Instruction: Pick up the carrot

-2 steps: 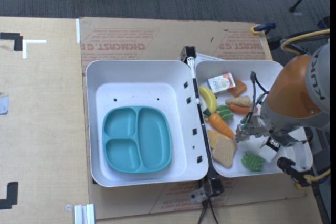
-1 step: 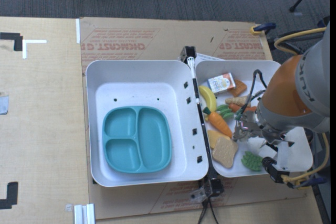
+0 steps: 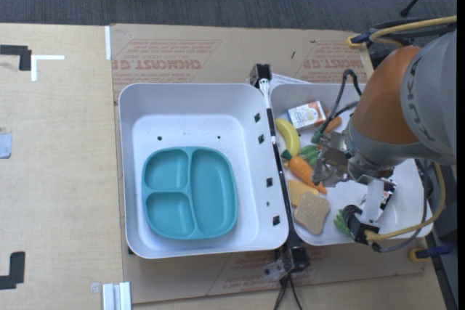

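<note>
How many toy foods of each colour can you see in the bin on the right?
Yellow: 1, the banana
Orange: 1, the carrot
Tan: 1, the bread slice
White: 1, the small carton
Total: 4 clearly seen; the green pieces beside the arm are partly hidden.

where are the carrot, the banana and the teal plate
carrot [image 3: 300, 168], camera view, middle of its orange body
banana [image 3: 288, 136], camera view, middle of its yellow curve
teal plate [image 3: 190, 193], camera view, ridge between its compartments

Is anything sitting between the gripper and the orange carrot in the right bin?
Nothing visible lies between them. The gripper is right beside the orange carrot, on its right. A yellow banana lies above the carrot and a tan bread slice below, both off to the side.
</note>
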Controlling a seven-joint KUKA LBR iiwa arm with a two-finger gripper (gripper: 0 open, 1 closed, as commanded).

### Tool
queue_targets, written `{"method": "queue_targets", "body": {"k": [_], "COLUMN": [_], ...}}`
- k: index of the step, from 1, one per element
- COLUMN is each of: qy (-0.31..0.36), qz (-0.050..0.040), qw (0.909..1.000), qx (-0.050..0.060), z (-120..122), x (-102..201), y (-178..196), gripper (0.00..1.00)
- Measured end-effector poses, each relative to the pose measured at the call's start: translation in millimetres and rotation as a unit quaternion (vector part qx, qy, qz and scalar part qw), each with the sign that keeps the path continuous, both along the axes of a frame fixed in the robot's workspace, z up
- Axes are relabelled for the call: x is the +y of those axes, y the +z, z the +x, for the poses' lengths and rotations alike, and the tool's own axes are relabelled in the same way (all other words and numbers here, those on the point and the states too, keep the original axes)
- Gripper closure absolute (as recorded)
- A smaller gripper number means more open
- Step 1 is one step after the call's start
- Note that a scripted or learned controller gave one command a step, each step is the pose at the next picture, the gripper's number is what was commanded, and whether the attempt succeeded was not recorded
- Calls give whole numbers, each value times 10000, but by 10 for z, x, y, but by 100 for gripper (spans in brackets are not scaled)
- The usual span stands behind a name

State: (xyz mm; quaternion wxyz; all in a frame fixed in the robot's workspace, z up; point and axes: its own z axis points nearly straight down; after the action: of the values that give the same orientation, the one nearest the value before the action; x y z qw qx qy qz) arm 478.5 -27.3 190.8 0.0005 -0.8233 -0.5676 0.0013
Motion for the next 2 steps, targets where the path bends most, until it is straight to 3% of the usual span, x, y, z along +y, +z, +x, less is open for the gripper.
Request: {"method": "queue_targets", "body": {"k": [1, 2], "qy": [-1297, -231], "qz": [-6, -6], "qw": [9916, 9997], "qx": [5, 21], "z": [-4, -13], "x": [526, 1129], "y": [-2, -7], "gripper": [100, 100]}}
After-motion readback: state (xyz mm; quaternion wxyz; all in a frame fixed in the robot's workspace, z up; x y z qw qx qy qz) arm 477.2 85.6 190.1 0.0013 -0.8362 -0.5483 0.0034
